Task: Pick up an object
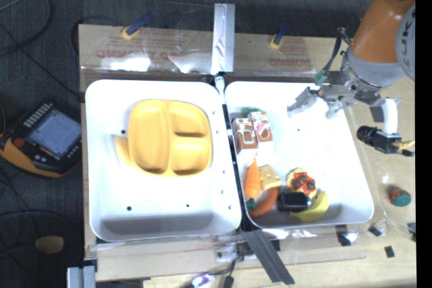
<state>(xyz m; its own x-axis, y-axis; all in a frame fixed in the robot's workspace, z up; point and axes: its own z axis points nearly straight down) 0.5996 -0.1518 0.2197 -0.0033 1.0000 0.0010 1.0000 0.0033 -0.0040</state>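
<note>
Arm poised over the right bin, toys lying below and to the left of its gripper.

You see the gripper [316, 103] above the upper part of the right bin [351, 145], its two fingers spread apart with nothing between them; the arm [381, 34], with its orange band, enters behind it from the right. Just left of the gripper lie two small brown-and-white packets [252, 131], side by side near the bin's dividing wall. Farther below and left of the gripper, an orange carrot [252, 179] stands next to a tan block [269, 176]. Almost straight below the gripper, against the bin's near wall, a black object [293, 201] rests on a yellow banana [312, 210], with a round red-and-yellow toy [301, 181] touching them from above. Well to the gripper's left, the left bin [108, 212] holds a yellow tray [169, 137].
</note>
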